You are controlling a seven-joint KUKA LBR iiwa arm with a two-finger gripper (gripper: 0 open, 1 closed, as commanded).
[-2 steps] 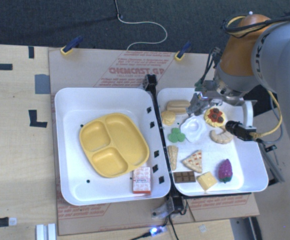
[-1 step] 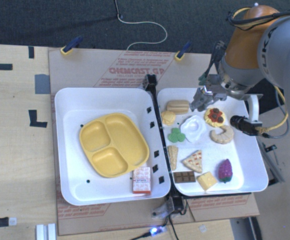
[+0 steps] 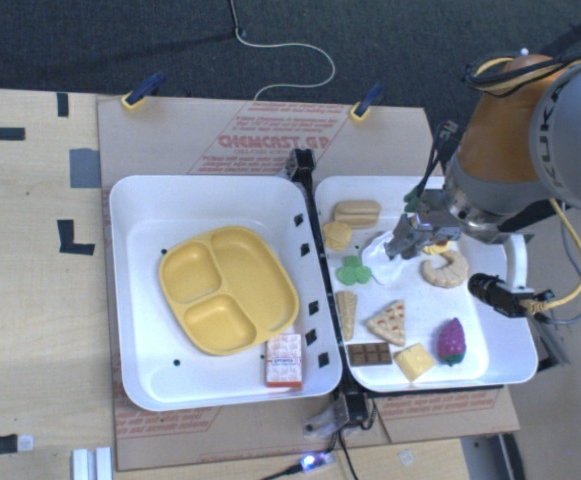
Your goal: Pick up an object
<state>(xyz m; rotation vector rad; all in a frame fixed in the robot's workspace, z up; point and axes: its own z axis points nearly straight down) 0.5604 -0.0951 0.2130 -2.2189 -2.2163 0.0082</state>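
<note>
bins (image 3: 130, 268): 2 | yellow tray (image 3: 228, 288): 1 | carton (image 3: 284, 360): 1 | toy foods (image 3: 390, 320): about 10

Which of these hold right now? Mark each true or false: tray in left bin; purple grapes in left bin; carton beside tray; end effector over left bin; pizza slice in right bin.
1. The yellow tray lies in the left bin. True.
2. The purple grapes lie in the left bin. False: right bin.
3. A carton lies beside the tray. True.
4. The end effector is over the left bin. False: over the right bin.
5. The pizza slice lies in the right bin. True.
</note>
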